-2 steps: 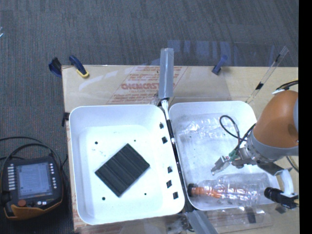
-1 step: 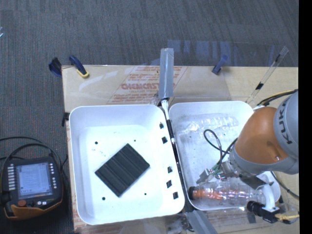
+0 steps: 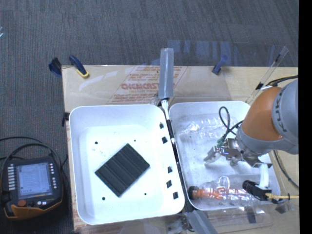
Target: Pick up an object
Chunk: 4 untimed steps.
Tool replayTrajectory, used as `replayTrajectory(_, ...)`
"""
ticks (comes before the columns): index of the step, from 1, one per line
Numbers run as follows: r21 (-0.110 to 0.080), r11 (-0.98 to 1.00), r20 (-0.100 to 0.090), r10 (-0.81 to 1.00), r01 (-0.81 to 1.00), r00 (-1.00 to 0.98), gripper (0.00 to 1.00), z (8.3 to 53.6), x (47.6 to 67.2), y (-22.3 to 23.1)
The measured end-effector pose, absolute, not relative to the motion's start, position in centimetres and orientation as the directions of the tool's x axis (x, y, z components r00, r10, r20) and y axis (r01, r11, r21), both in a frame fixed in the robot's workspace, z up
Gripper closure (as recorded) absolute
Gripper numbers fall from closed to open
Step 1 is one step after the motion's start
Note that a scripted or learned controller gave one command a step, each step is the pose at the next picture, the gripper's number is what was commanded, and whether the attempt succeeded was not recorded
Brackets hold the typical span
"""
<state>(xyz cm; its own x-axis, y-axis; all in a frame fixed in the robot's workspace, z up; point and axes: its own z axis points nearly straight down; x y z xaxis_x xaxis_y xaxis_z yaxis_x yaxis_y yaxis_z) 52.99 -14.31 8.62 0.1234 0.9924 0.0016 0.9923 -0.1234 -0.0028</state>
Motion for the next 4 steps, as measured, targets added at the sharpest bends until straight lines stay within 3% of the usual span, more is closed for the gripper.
replayTrajectory(1, -0.004, -0.147, 0.000, 0.989, 0.989, 0.147, 0.00, 20.0, 56.0, -19.6)
replayTrajectory(2, -0.004, -0.114, 0.004, 0.994, 0.994, 0.114, 0.00, 8.6, 47.7, -18.5)
replayTrajectory(3, -0.006, -0.517, -0.002, 0.856, 0.856, 0.517, 0.00, 19.2, 52.7, -19.1)
replayTrajectory(4, 0.011, -0.648, 0.011, 0.762, 0.762, 0.647, 0.00, 13.8, 48.3, -15.6)
